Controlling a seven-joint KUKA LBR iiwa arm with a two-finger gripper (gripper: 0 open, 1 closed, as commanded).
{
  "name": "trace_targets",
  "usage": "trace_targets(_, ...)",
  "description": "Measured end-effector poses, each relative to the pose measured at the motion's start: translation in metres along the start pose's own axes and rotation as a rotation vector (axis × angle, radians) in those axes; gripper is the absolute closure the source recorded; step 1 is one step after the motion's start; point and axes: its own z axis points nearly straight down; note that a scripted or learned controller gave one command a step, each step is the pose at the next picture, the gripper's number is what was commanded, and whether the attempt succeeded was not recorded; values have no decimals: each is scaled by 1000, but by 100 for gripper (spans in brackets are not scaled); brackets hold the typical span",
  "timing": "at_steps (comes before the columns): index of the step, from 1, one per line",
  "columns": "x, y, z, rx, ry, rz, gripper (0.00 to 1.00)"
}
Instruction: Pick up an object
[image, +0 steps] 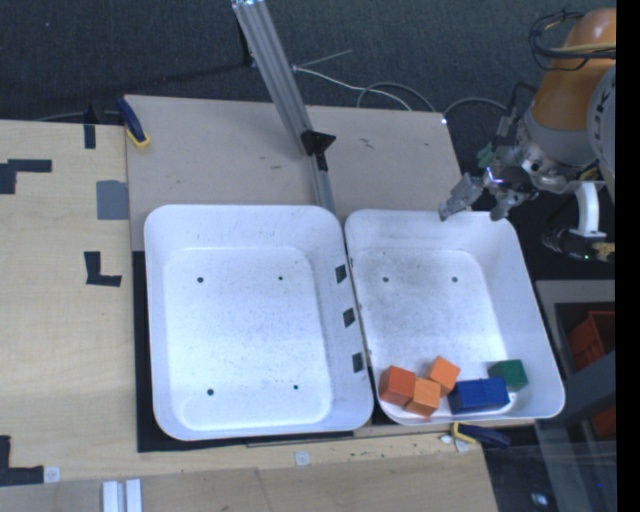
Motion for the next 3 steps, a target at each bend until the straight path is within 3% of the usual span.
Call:
trace_targets(2,-31,-89,28,3,1,4,0)
trace_targets(3,-29,-86,26,-1,1,1,0)
